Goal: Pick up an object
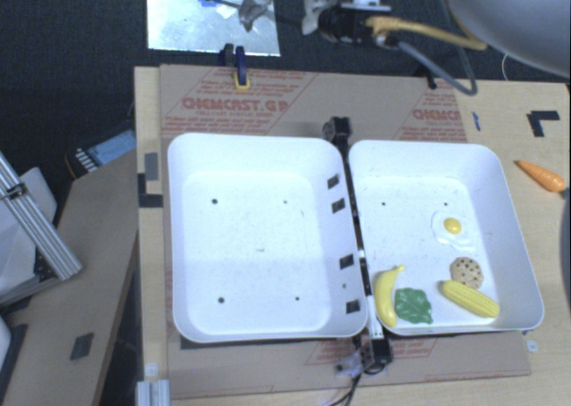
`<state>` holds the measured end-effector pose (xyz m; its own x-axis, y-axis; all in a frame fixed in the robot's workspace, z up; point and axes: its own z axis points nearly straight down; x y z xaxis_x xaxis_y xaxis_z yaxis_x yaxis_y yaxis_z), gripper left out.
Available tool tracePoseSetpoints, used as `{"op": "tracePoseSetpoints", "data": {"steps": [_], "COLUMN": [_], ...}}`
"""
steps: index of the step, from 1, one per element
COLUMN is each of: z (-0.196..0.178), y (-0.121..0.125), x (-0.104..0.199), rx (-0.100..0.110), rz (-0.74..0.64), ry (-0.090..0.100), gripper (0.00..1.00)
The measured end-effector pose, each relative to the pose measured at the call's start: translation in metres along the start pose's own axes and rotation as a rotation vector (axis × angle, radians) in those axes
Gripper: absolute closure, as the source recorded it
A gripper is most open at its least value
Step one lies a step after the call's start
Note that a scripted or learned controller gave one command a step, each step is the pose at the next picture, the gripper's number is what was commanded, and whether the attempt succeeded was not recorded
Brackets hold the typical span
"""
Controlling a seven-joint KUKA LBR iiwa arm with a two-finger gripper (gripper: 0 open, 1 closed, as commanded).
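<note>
The right bin (500, 217) holds a banana (387, 295), green leaf (414, 306), corn cob (469, 298), cookie (466, 271) and fried egg (451, 227). The gripper (254, 4) hangs above the bench's far edge, pinching nothing visible; its spread cannot be told.

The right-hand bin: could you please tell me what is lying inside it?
Inside the right-hand bin lie a fried egg, a cookie, a corn cob, a banana and a green leafy piece. The leafy piece touches the banana. Nothing looks covered.
</note>
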<state>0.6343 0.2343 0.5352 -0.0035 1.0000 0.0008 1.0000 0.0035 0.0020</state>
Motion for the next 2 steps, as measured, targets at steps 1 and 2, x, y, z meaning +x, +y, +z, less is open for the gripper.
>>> {"op": "tracePoseSetpoints", "data": {"steps": [1,2], "z": [-0.0117,-0.0113], "y": [0.0001,0.0001], "x": [0.0002,0.0001], "rx": [-0.003,-0.002], "rz": [-0.002,-0.003], "ry": [0.001,0.001], "gripper": [1.0,0.0]}}
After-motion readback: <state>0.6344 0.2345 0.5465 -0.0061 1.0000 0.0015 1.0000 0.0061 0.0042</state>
